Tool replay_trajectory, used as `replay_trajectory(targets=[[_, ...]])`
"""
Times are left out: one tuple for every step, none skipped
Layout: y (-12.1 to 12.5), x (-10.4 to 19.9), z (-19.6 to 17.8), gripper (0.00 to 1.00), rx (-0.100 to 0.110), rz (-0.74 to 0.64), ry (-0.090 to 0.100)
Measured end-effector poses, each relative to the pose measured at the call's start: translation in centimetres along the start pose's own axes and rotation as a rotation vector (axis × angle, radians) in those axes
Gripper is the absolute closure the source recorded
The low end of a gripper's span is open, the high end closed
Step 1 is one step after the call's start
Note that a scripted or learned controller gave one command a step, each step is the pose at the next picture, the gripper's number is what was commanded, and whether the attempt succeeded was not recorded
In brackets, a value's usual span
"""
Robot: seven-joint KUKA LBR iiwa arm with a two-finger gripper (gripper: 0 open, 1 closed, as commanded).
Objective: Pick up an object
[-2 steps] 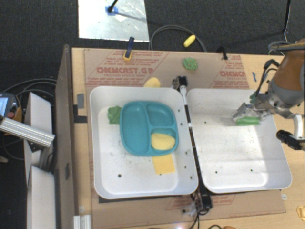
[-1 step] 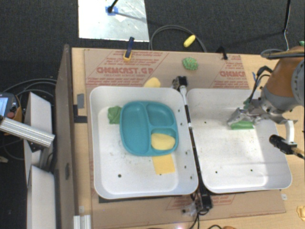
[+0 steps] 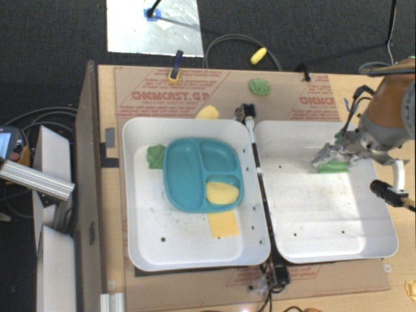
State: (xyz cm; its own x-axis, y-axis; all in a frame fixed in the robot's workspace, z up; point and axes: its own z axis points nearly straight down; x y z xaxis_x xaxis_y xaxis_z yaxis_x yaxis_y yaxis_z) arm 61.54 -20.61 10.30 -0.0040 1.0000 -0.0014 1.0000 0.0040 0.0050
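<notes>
Two white bins [image 3: 195,132] [image 3: 325,239], one teal divided tray [image 3: 188,174], three yellow pieces [image 3: 222,192] [image 3: 223,224] [image 3: 208,113], and three green items [image 3: 156,156] [image 3: 333,166] [image 3: 259,86].

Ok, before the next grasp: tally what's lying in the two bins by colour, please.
Yellow: 2, the rounded yellow piece on the plate and the flat yellow slice below it.
Green: 2, the green leaf beside the plate and the green object under the gripper in the right bin.
Teal: 1, the divided plate in the left bin.
Total: 5
</notes>
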Motion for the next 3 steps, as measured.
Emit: replay_trajectory(targets=[[1.0, 4.9, -4.2, 1.0, 0.0, -0.005, 0.002], [-8.2, 9.3, -11.4, 1.0, 0.01, 0.0, 0.005], [-8.4, 14.9, -12.0, 1.0, 0.005, -0.006, 0.004]])
